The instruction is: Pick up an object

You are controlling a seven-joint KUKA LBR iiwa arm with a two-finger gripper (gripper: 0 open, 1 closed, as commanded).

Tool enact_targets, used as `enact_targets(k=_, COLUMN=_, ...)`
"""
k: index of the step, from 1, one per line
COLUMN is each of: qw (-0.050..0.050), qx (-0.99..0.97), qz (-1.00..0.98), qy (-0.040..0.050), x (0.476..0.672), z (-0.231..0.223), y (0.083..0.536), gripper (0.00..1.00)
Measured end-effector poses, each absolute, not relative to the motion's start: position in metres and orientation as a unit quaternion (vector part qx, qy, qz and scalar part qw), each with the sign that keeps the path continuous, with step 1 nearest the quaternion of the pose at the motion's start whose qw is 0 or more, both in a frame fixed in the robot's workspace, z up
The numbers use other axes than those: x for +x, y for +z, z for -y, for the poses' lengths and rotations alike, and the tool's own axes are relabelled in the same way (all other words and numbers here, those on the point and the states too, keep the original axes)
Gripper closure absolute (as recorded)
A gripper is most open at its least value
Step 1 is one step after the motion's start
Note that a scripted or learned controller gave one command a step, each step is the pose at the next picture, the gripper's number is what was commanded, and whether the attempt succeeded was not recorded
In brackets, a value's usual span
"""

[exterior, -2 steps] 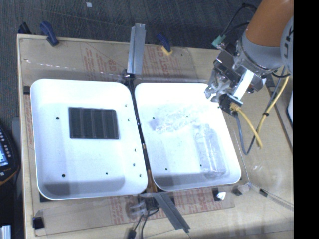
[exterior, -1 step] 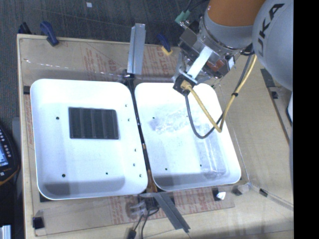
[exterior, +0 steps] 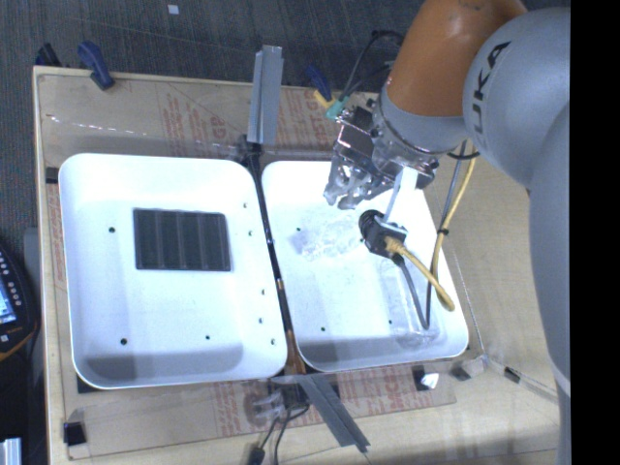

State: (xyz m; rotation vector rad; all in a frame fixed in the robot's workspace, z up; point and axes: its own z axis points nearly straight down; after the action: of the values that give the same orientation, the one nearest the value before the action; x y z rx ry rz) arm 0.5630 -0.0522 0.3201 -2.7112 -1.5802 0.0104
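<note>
Hovering over the right bin [exterior: 320, 352], the gripper [exterior: 347, 194] sat at its 12 o'clock; finger spacing could not be told. Clear object [exterior: 327, 238] lay just below, at 6 o'clock. Approach step, judged; next: descend, close.

Landmark: you have the dark ribbed pad [exterior: 182, 239] lying in the left bin [exterior: 87, 192].
Right bin [exterior: 334, 352]: it sits just beside the pad's bin, the rims touching.
Gripper [exterior: 347, 194]: you see it over the right bin's far end, well apart from the pad.
Clear crumpled object [exterior: 325, 238]: it lies just below the gripper, in the right bin.
Arm [exterior: 504, 76]: grey, with its orange band, on the side away from the pad.
</note>
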Motion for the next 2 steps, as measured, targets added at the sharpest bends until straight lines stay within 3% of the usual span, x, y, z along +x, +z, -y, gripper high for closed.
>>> enact_targets(k=1, qw=0.002, qx=-0.765, qz=0.644, qy=0.002, x=0.568, z=0.082, y=0.299, gripper=1.0)
enact_targets(k=2, qw=-0.001, qx=-0.622, qz=0.783, qy=0.0004, x=0.563, z=0.125, y=0.348, gripper=1.0)
